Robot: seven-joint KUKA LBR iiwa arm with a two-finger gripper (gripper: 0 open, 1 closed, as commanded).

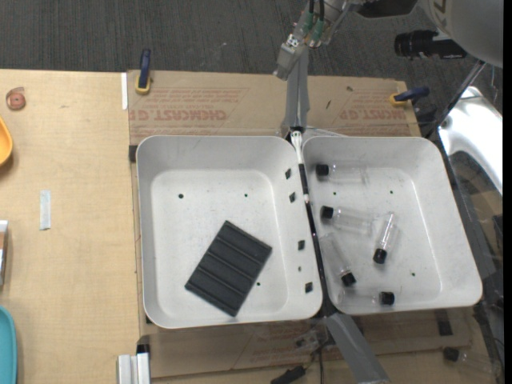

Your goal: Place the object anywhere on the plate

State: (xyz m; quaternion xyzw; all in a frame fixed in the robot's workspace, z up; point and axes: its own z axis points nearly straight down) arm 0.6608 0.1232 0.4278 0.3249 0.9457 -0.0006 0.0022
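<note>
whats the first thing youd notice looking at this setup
The dark ribbed plate lying askew in the left bin stands out most against the white. Next, the clear black-capped vials scattered in the right bin. The gripper hangs high above the bench, over the back of the seam between the bins.

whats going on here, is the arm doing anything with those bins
Nothing is being handled right now. The arm is raised at the top right, behind the bins. The left bin holds a dark ribbed rectangular plate lying flat. The right bin holds several clear vials with black caps, scattered and untouched, so none is on the plate yet.
</note>
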